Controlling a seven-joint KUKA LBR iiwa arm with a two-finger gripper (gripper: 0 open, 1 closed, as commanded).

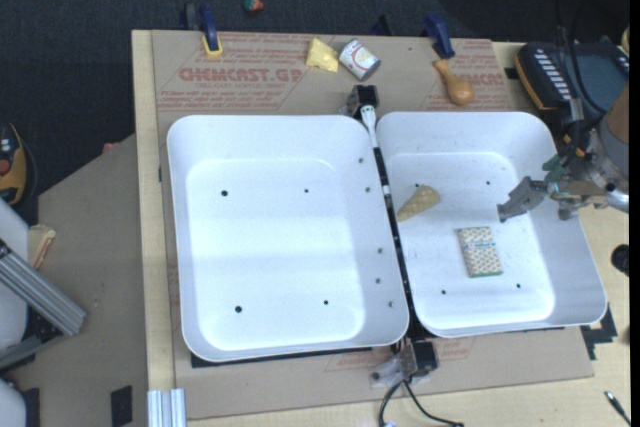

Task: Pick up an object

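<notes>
Two objects lie in the right bin. One is a tan wedge-shaped piece close to the bin's left wall. The other is a small rectangular packet with a speckled pattern, nearer the bin's middle front. My gripper reaches in from the right and hangs over the right part of this bin, up and to the right of the packet and apart from both objects. Nothing shows in its grasp. The grey arm runs off the right edge.
The left bin adjoins the right one along a black hinge strip. On the board behind the bins lie a yellow piece, a small white box and an orange-brown object. Blue clamps hold the board's far edge.
</notes>
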